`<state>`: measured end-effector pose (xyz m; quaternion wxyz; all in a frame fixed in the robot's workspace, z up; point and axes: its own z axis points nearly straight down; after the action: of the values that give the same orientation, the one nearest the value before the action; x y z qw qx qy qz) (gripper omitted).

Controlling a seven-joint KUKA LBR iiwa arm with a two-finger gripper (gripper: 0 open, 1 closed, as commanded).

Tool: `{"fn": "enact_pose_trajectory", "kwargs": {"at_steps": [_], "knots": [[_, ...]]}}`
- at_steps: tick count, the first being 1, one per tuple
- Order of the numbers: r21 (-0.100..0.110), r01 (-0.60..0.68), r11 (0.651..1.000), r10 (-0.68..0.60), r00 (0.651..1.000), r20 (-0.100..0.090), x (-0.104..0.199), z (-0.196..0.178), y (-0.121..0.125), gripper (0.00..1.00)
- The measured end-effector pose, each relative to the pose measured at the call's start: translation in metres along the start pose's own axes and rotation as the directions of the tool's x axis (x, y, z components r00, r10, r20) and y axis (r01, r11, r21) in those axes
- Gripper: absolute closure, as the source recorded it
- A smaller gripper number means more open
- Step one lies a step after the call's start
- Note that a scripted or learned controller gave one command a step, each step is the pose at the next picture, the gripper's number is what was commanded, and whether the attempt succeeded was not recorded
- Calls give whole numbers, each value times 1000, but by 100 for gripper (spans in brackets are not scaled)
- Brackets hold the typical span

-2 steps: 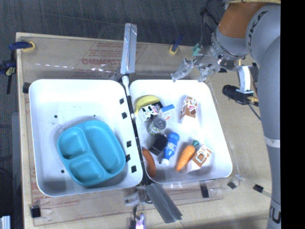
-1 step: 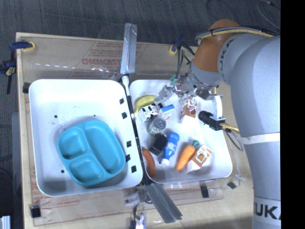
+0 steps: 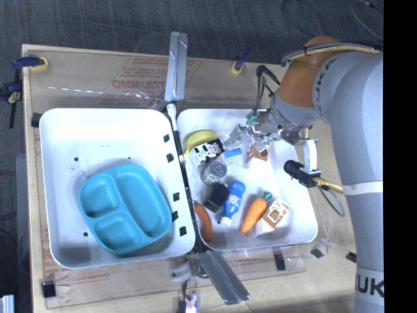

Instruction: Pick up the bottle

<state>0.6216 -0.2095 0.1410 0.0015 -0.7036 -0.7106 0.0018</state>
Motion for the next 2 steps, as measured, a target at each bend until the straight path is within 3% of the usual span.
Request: {"fn": "enact_pose_trajectory", "kwargs": {"at_steps": [1, 2], "knots": [[-3, 0, 1000, 0, 1000, -1, 42, -75, -4, 0], [1, -39, 999, 39, 999, -1, 66, -13, -90, 0]]}}
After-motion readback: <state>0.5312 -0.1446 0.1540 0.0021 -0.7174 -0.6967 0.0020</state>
